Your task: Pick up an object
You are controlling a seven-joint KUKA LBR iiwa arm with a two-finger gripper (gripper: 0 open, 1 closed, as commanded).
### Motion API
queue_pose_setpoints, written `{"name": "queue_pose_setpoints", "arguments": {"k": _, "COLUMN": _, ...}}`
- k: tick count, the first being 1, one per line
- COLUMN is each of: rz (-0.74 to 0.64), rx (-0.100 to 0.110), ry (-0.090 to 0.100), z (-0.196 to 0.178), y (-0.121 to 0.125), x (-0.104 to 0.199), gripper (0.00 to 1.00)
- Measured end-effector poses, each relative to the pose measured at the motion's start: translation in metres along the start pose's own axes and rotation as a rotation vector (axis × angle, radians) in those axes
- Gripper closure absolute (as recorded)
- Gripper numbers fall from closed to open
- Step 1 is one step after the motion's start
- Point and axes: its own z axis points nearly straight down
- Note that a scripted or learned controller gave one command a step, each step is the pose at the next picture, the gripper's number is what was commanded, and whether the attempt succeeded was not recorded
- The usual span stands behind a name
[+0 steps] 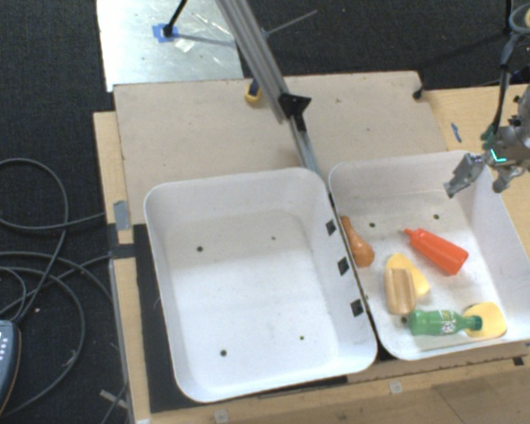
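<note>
Up at two o'clock, over the far right corner of the right bin (506,219), hangs the tool (483,174), and it carries nothing. Its two dark prongs sit a little apart, one at the bin's rim and one just beside it, though how wide the gap really is I cannot tell from this slant.

All the candidates lie in that right bin. The orange bottle (437,249) is nearest, lying on its side at about seven o'clock from the tool, with clear floor around it. Further toward six o'clock sits the hot dog (403,286), and below it the green bottle (443,323) is touching a yellow piece (488,316) at the near wall. The small pear-shaped thing (357,246) hugs the left wall.

The smart pick looks like the orange bottle: closest, and apart from its neighbours. To do it well, I'd say turn the prongs across its narrow width, centre on the body rather than the tapered cap, come straight down, and close before lifting. The left bin (245,199) can be left alone.
</note>
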Motion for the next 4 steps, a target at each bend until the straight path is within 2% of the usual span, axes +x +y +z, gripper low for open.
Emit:
{"name": "queue_pose_setpoints", "arguments": {"k": 1, "rz": -0.001, "rx": -0.002, "ry": -0.001, "z": -0.002, "y": 0.001, "x": 0.0, "gripper": 0.0}}
{"name": "queue_pose_setpoints", "arguments": {"k": 2, "rz": 0.001, "rx": 0.001, "ry": 0.0, "z": 0.04, "y": -0.001, "x": 0.003, "gripper": 0.0}}
{"name": "queue_pose_setpoints", "arguments": {"k": 3, "rz": 0.004, "rx": 0.003, "ry": 0.0, "z": 0.101, "y": -0.003, "x": -0.002, "gripper": 0.0}}
{"name": "queue_pose_setpoints", "arguments": {"k": 4, "rz": 0.004, "rx": -0.019, "ry": -0.007, "z": 0.132, "y": 0.002, "x": -0.004, "gripper": 0.0}}
